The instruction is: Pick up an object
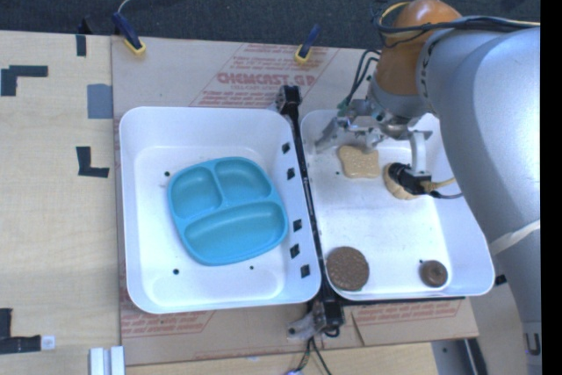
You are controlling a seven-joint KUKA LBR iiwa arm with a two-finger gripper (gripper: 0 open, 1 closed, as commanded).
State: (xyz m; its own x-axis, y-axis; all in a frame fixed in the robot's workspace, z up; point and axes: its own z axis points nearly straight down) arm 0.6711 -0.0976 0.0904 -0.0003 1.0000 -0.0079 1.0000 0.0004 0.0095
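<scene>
Over the right bin's far edge the arm hangs low, gripper right above the tan bread-like piece, probably lining up a grab; can't tell its opening. Blue tray fills the left bin.

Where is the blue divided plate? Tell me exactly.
In the camera view the blue divided plate lies flat in the middle of the left bin, across the divider from the right bin where the gripper works.
</scene>
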